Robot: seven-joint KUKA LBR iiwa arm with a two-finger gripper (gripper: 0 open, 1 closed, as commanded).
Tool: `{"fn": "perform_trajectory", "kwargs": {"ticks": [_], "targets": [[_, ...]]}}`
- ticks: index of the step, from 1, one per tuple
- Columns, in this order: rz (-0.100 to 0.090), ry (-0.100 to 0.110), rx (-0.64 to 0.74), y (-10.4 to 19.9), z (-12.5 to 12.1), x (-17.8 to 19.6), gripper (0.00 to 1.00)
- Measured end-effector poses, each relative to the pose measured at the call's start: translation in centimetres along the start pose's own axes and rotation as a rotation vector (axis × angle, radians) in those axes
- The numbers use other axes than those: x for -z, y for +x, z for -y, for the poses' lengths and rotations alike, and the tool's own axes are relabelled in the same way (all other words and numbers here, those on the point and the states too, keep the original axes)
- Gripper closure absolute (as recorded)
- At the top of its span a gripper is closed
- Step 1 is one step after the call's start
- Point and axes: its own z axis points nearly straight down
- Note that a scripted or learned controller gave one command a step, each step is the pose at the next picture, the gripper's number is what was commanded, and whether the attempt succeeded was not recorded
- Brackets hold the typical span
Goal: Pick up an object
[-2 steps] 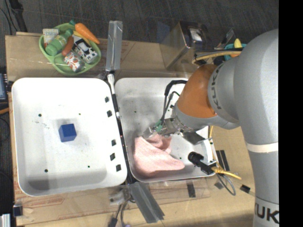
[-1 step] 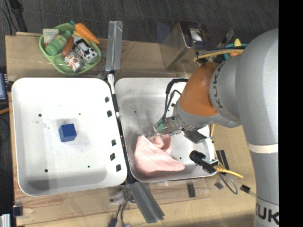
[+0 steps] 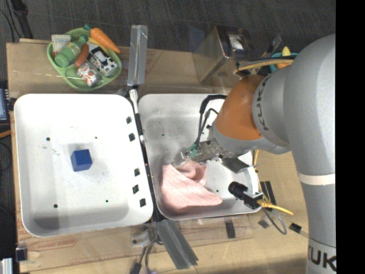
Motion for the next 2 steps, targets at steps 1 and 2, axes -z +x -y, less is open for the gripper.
{"fn": "perform_trajectory", "kwargs": {"ticks": [1,2], "targets": [[0.0,0.002,0.003,0.03,-0.02,0.92,1.0],[0.0,0.002,0.004,0.03,-0.03,0.93,0.0]]}}
